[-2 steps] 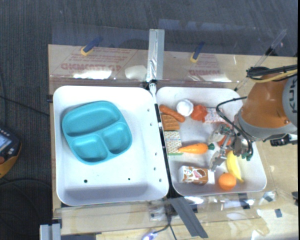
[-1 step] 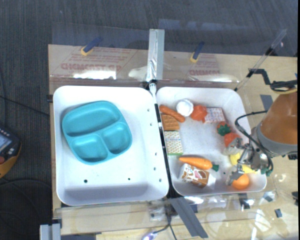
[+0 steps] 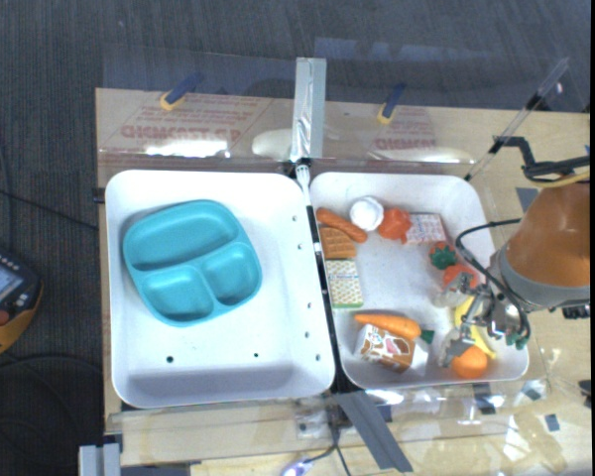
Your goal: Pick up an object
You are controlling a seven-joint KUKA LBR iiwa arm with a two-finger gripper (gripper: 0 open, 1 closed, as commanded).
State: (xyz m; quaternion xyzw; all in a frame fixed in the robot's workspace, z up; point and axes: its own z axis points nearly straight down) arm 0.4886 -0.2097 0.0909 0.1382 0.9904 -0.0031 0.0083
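Counting two white bins (image 3: 218,385), one blue tray (image 3: 190,261).

No legible text; faint red print on cardboard (image 3: 178,132).

Arm (image 3: 550,251): broad orange band, grey collar beneath; black cable loops off wrist; coloured wiring cluttered around dark gripper (image 3: 473,325).

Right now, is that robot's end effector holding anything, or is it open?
End effector: cannot be told; it sits low in the right bin, among small items near an orange ball.
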